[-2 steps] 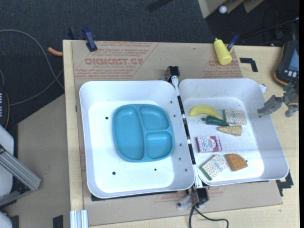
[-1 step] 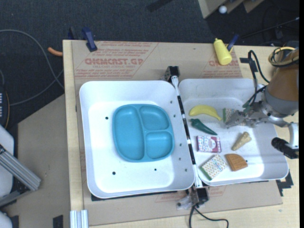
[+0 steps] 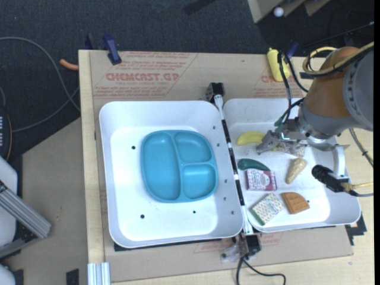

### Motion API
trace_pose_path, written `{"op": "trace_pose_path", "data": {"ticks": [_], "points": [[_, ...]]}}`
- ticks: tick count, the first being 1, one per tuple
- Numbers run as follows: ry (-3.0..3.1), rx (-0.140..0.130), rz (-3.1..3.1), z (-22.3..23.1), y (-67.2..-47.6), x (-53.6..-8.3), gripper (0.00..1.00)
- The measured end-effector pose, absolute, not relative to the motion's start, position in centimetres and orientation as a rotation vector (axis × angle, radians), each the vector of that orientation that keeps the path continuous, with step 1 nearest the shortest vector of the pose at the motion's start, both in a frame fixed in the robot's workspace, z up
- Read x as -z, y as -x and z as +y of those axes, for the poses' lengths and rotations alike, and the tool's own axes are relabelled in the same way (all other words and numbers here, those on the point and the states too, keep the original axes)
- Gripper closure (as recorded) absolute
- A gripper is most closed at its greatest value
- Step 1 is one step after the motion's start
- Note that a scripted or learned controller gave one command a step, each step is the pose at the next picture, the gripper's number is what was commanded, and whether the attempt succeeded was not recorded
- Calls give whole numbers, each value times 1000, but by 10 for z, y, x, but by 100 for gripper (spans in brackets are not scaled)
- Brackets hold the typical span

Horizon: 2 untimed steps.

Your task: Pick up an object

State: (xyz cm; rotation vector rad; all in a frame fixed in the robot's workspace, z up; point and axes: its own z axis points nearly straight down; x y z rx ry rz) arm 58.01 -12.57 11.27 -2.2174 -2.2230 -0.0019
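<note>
1. The gripper (image 3: 279, 142) hung low over the right bin (image 3: 338, 215), beside a yellow banana (image 3: 250, 138); its grip state could not be told.
2. A divided blue plate (image 3: 178, 164) lay in the left bin (image 3: 119, 129).

Red print on the brown board (image 3: 148, 75) covering the desk reads "CHEMCAST GP" (the smaller lines around it are too blurred to read).
</note>
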Motion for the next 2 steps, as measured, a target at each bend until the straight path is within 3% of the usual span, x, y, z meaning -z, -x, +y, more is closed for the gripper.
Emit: {"op": "trace_pose_path", "data": {"ticks": [1,2], "points": [[2220,1,-2223,-98,-624,-85,0],[2221,2,-2225,-99,-624,-95,100]]}}
